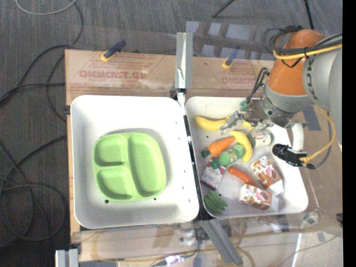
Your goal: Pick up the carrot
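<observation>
We hover our end effector (240,117) with its fingers spread and nothing between them, and the carrot (221,146) lies just below and left of it in the right bin (295,202), long axis slanting up towards us.

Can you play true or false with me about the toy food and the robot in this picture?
1. The carrot lies in the right bin. True.
2. The green plate sits in the right bin. False: it is in the left bin.
3. The gripper is above the left bin. False: it is over the right bin, near the banana.
4. The green plate has three compartments. True.
</observation>
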You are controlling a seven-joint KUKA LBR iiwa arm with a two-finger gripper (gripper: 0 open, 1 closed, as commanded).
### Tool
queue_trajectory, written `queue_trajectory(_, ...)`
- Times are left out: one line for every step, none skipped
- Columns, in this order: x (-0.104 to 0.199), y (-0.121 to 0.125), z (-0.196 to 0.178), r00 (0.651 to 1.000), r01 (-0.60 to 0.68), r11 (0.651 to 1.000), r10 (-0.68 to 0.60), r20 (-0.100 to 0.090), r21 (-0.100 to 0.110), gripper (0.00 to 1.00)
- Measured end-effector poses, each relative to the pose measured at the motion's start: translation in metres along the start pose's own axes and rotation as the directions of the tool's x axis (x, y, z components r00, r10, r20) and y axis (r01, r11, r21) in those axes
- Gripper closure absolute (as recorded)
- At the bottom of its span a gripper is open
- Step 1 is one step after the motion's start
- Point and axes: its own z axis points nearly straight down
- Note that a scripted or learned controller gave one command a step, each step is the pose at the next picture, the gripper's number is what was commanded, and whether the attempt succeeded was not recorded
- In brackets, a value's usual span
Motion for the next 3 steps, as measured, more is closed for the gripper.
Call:
queue_trajectory(0.03,-0.026,0.071,0.895,0.445,0.895,-0.445,0.0,-0.002,0.0)
queue_trajectory(0.031,-0.026,0.062,0.896,0.445,0.896,-0.445,-0.003,-0.003,1.0)
queue_trajectory(0.086,0.002,-0.012,0.993,0.121,0.993,-0.121,0.003,-0.001,1.0)
